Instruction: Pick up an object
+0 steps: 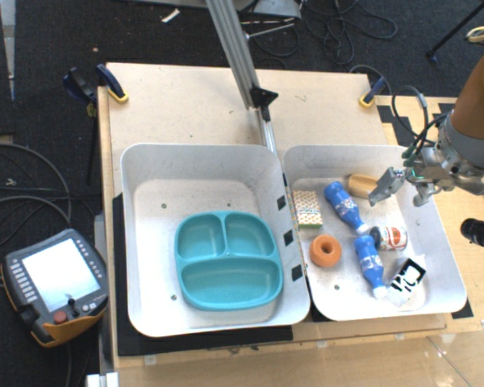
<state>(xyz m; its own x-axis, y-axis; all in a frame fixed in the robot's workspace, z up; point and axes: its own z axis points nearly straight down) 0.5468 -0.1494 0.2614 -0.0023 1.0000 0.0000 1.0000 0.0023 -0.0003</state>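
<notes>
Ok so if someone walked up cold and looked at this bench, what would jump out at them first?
Probably the teal divided tray, lying alone in the left bin. Next, the clutter in the right bin: two blue bottles, an orange ring and a checkered box. The open gripper hangs over that bin's far right side, holding nothing.
</notes>
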